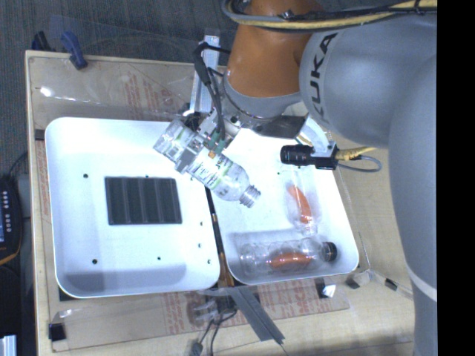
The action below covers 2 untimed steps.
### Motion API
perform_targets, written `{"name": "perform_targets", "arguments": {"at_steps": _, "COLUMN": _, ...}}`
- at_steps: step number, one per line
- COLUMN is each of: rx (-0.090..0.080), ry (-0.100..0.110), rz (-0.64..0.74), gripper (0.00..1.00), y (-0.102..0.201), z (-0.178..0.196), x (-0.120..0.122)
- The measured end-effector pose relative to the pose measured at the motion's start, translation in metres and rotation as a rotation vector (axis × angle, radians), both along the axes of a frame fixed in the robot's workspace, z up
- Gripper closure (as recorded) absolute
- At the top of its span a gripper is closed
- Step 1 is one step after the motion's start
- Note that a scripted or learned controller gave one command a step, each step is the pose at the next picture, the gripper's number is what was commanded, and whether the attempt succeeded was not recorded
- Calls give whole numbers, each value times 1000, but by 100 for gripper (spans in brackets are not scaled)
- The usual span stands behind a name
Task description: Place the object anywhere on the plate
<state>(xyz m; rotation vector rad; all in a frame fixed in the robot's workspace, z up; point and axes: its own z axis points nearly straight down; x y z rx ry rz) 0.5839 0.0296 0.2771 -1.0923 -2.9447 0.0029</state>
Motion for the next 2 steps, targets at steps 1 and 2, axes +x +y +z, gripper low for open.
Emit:
{"name": "perform_targets", "arguments": {"at_steps": 1, "rx": 0, "ry": -1, "rz": 1, "gripper": 0, "y": 1, "z": 0, "x": 0}}
{"name": "perform_targets", "arguments": {"at_steps": 2, "rx": 1, "ry": 2, "rz": 186, "gripper": 0, "y": -1, "z": -80, "x": 24}}
